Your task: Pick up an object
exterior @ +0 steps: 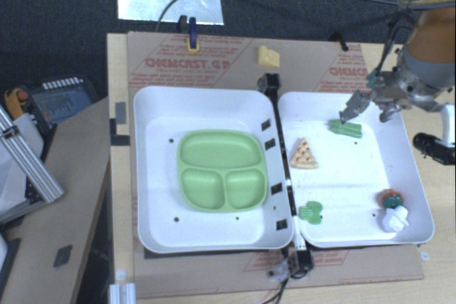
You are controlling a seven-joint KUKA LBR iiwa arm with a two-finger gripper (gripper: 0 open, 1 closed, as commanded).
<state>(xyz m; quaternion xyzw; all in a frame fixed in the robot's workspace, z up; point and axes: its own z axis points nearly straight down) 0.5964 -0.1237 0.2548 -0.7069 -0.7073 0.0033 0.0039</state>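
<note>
Green block (pixel 345 129) in right bin (pixel 410 174), hand (pixel 365 108) open just above it

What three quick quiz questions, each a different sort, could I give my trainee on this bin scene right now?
1. True or false: the green divided plate lies in the left bin.
2. Multiple choice: which thing is nearest the gripper? A) pizza slice B) long green piece C) white and red toy
3. Fill in: the small green piece lies near the ____ edge of the right bin, beside the divider.

Key: 1. True. 2. B, the gripper hangs just above it, and I cannot tell whether they touch. 3. Front (bottom of the camera view).
</note>
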